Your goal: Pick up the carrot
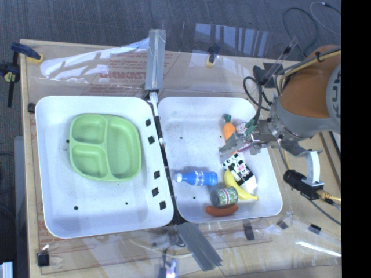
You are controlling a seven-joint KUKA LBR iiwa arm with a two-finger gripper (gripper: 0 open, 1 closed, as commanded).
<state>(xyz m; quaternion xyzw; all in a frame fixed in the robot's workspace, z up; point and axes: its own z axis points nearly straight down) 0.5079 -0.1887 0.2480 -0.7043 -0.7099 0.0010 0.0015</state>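
— Where's the arm?
— Reaching in from the right, its orange band (310, 91) above the grey wrist (290, 123).
— The gripper (246, 138)?
— Low, pointing left, fingers unclear.

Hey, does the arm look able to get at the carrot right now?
Probably yes. The carrot lies near the far edge of the right bin, its top uncovered, and the claw sits just beside it. The other toys lie nearer the camera, out of the way.

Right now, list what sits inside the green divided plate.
The green divided plate in the left bin holds nothing visible in its three compartments. The carrot lies in the right bin.
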